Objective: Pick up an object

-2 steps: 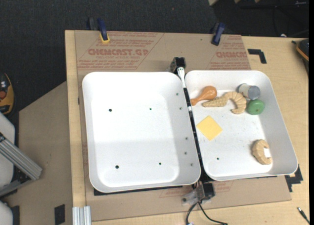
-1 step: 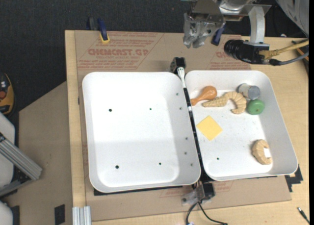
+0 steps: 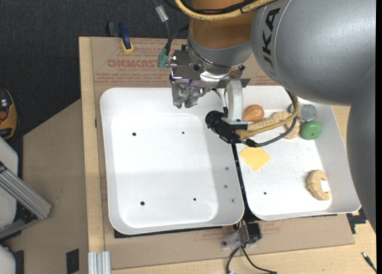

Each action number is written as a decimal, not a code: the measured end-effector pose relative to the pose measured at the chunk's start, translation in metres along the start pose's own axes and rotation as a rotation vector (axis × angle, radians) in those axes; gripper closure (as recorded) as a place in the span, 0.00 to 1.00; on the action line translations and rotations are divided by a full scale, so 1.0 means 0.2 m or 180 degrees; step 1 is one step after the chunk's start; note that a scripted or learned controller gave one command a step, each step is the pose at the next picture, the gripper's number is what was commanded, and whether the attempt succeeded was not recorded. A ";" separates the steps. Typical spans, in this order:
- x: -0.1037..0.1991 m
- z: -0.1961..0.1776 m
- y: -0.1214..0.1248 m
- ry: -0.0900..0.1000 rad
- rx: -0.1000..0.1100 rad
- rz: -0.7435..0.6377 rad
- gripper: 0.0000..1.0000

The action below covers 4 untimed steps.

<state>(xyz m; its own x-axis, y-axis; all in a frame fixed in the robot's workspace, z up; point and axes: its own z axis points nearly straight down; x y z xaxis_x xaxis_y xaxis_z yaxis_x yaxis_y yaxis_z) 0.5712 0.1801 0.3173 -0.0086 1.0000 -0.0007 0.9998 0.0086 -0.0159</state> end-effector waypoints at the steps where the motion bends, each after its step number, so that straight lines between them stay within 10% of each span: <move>1: 0.23 -0.99 0.31 0.0024 -0.0118 0.0010 1.00; 2: 0.18 -0.59 -0.28 -0.0003 -0.0013 0.0015 1.00; 3: 0.23 -0.13 -0.48 -0.0012 -0.0008 0.0020 1.00; 4: 0.22 -0.80 -0.45 0.0025 -0.0097 0.0021 1.00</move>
<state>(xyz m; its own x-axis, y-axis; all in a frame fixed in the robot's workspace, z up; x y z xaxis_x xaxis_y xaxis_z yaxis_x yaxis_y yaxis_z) 0.4831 0.2244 0.4779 -0.0018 1.0000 0.0071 0.9999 0.0017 0.0146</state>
